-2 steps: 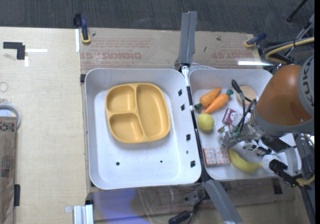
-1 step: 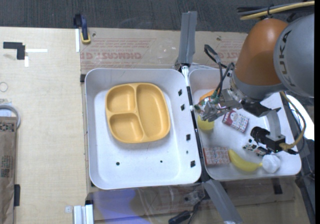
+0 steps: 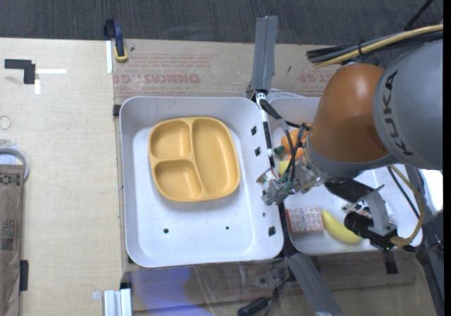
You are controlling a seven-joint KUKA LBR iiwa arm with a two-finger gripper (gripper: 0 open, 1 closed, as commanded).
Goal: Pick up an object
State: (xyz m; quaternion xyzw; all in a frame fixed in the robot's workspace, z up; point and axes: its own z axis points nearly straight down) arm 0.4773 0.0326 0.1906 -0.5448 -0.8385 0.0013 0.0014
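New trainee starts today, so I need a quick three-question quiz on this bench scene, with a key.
1. True or false: the yellow divided plate lies in the left bin.
2. Which fruit lies in the right bin beside the small printed packet? A) banana B) apple C) pear
3. How many compartments does the plate have?

Key:
1. True.
2. A, the banana.
3. Three.

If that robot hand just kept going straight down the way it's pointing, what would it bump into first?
Probably the floor of the right bin near the wall it shares with the left one, beside a small red-and-white packet. The hand hangs over that spot, though depth is hard to judge.
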